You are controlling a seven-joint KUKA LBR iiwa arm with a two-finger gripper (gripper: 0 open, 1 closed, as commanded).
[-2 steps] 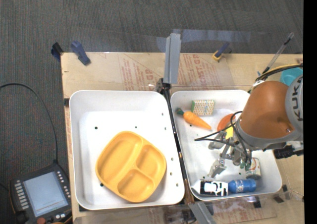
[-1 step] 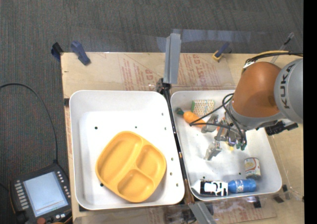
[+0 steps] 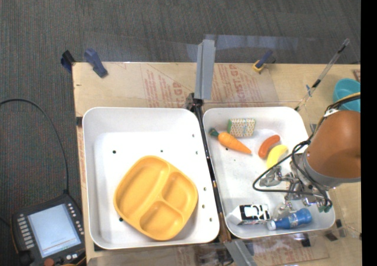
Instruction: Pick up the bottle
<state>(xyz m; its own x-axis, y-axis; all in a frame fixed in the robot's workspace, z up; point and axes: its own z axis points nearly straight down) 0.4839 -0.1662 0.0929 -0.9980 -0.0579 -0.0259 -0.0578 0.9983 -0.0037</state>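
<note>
The bench point(image 3: 147, 85) is a flat sheet of pale brown board printed with faded red lettering, and it carries two shallow white plastic bins with rounded corners. The left bin point(image 3: 100, 135), well away from the claw, holds a glossy yellow divided plate point(image 3: 156, 198) with three soft-edged compartments. The right bin point(image 3: 265, 119) lies under the arm point(image 3: 334, 147), whose smooth orange band bulges above a tangle of grey metal and looped black cable. The claw point(image 3: 297, 195) hangs low over the near right corner of this bin; whether it is spread or pressed together cannot be told. Just below it lies the bottle point(image 3: 293, 220), a small blue plastic cylinder on its side, pale cap toward a black-and-white package point(image 3: 253, 213) beside it. Farther off sit a tapered orange carrot point(image 3: 234, 142), a red sausage shape point(image 3: 269, 145), a curved yellow piece point(image 3: 277, 154) and a speckled block point(image 3: 242, 127).
</note>
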